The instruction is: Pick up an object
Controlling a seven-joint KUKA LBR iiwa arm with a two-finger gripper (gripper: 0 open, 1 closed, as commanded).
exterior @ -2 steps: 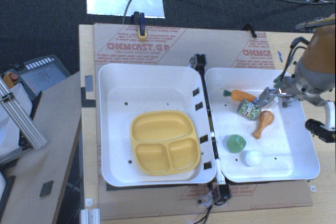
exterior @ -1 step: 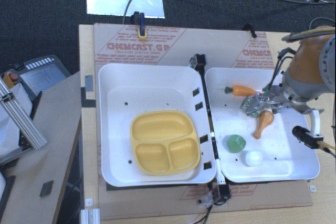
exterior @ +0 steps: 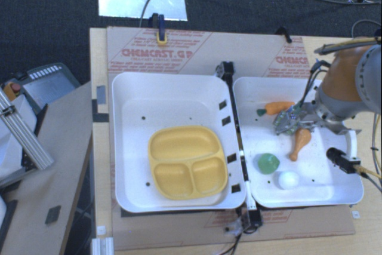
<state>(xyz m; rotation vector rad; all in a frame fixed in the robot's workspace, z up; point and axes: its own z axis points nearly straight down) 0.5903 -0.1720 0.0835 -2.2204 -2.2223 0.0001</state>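
Note:
The right bin holds an orange carrot near its far side, a tan drumstick in the middle, a green round piece and a white ball near the front. My gripper hangs low over this bin, between the carrot and the drumstick's upper end. The arm comes in from the right, its orange band above the wrist.
The left bin bears a yellow divided plate toward its front right. A black divider clip row runs between the bins. The bench's cardboard edge lies behind both bins.

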